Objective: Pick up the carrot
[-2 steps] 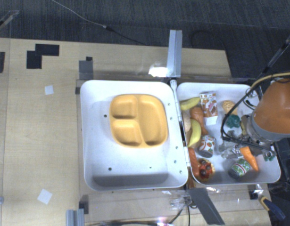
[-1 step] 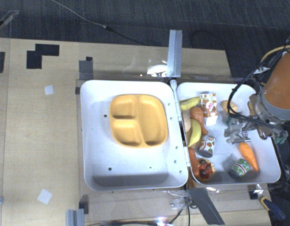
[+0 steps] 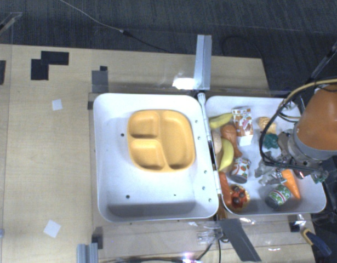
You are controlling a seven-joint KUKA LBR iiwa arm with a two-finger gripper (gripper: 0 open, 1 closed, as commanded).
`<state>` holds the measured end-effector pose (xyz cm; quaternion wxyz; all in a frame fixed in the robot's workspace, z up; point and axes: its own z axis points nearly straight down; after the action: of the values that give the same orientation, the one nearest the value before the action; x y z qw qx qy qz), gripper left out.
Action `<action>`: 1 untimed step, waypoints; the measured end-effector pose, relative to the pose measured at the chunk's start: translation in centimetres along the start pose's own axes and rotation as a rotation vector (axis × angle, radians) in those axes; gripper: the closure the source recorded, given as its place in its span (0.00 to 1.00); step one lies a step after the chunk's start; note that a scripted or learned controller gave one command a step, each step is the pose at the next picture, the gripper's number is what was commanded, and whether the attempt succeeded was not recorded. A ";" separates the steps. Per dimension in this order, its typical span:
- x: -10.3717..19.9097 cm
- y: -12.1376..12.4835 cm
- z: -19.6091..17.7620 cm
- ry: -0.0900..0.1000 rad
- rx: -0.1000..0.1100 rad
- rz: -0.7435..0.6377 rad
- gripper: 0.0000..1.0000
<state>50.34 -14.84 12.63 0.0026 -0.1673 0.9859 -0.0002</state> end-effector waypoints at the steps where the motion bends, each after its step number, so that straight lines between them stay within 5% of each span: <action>1: -5.5 -1.0 -10.5 -0.010 0.004 0.262 1.00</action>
<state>55.81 -14.02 23.13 0.0078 -0.0370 0.9993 -0.0011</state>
